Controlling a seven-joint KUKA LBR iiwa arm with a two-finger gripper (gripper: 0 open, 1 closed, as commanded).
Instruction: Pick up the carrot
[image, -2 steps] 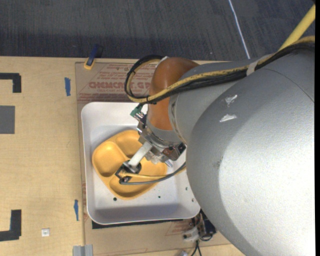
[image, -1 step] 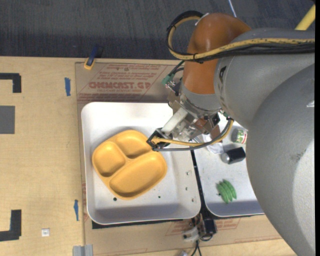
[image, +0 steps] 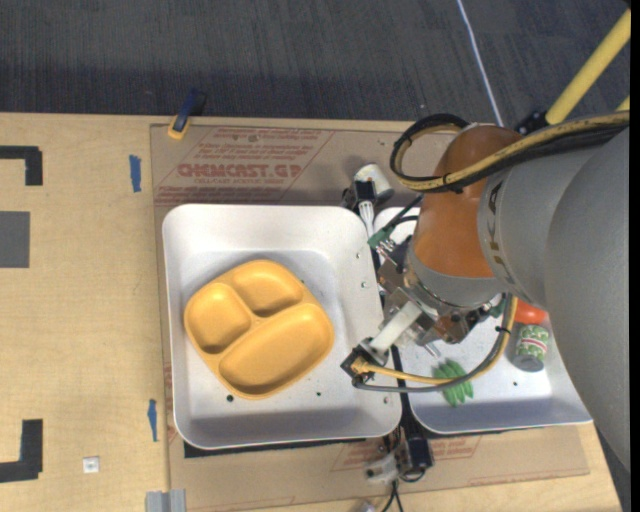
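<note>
the tool (image: 445, 325) is hovering low over the right shallow white bin (image: 500, 415), its grip impossible to tell, seemingly lining up on the green-tufted toy carrot (image: 455, 385) lying just beside it.

Bright, even light falls from overhead; the white bin (image: 200, 250) shows soft glare, shadows stay faint, and the close grey arm (image: 570, 230) looks slightly blurred.

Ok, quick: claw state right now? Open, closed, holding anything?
Claw: cannot be told, open or closed, from this angle.
</note>
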